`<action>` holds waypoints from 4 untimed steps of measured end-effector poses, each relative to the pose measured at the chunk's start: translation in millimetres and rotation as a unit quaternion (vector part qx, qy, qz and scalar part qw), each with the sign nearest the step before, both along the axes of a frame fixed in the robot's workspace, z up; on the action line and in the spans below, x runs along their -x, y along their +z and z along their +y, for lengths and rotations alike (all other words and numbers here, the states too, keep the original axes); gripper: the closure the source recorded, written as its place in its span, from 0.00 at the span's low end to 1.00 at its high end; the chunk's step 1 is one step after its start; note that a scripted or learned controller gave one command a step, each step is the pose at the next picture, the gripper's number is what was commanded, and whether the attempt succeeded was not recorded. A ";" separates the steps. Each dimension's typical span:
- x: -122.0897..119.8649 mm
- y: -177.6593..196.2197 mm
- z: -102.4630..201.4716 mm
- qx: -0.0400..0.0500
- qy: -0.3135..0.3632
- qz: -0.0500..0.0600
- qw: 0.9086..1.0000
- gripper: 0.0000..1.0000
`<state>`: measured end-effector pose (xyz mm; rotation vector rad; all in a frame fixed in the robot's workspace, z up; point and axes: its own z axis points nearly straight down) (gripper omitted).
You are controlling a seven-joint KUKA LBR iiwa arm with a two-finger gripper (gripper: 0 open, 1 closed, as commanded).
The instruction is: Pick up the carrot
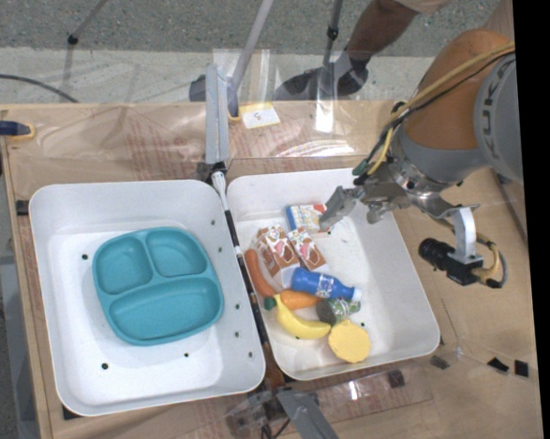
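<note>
Nearest us lies a yellow disc (349,342); beside the banana (299,321) we see the carrot (296,299). The fingers (334,212) hover above, their spread indiscernible.

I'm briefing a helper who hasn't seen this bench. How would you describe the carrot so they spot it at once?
Look in the right-hand white bin, at the pile of toy food near its left wall. The carrot is the small orange piece lying just above the yellow banana and below the blue bottle. It is plain orange; the longer sausage is redder.
</note>
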<state>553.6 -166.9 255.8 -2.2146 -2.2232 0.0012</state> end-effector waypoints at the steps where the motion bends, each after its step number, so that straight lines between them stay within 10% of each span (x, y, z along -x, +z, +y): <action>1: 37.0 -101.8 35.6 0.000 0.057 0.001 0.998 0.00; 2: 66.6 -39.3 -75.8 0.002 0.262 -0.002 0.965 0.00; 3: 77.5 -85.1 9.2 -0.002 0.268 0.000 0.963 0.00; 4: 102.2 -70.0 63.6 0.000 0.058 0.001 0.998 0.00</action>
